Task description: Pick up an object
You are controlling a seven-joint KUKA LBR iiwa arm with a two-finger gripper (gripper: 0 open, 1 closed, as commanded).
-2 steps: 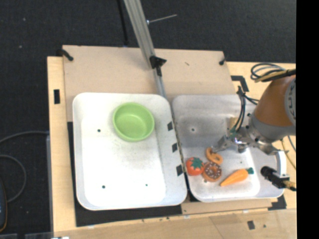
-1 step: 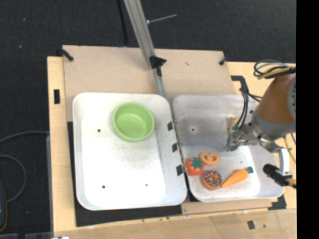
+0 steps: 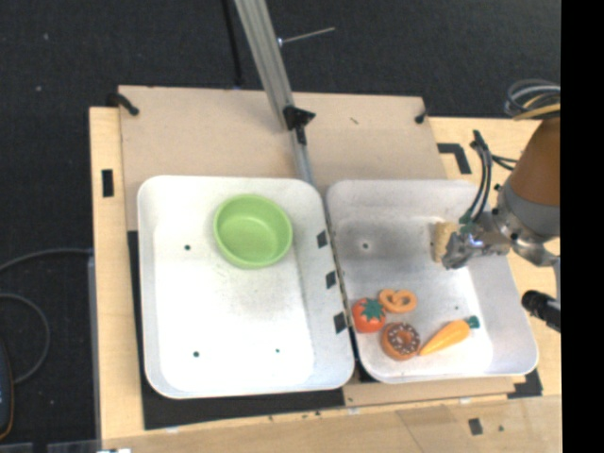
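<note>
1. The arm is reaching in from the right and the claw [image 3: 460,250] is hanging over the upper middle of the right bin [image 3: 396,196], right next to a small pale tan thing [image 3: 439,239]. Can't tell if that's an object or part of the tool, it's too blurry.
2. Honestly can't tell whether the claw is spread or pressed together from this angle, and I'm not seeing anything clearly pinched in it.
3. The pickable stuff is all sitting along the near side of the right bin: a tomato [image 3: 368,315] against the left wall, a pretzel [image 3: 398,301] just beside it, a chocolate donut [image 3: 401,340] below that, and a carrot [image 3: 445,336] lying tilted to the right of the donut.
4. The left bin [image 3: 170,347] is holding a green bowl [image 3: 252,231], well apart from the arm.
5. My read: it's looking like the approach step, nothing lifted yet. The next move probably calls for lining up over one toy, dropping straight down and closing on it. The carrot is looking easiest since it's a bit clear of the cluster.
6. Brands or writing: nothing readable anywhere on the desk [image 3: 236,130].
</note>
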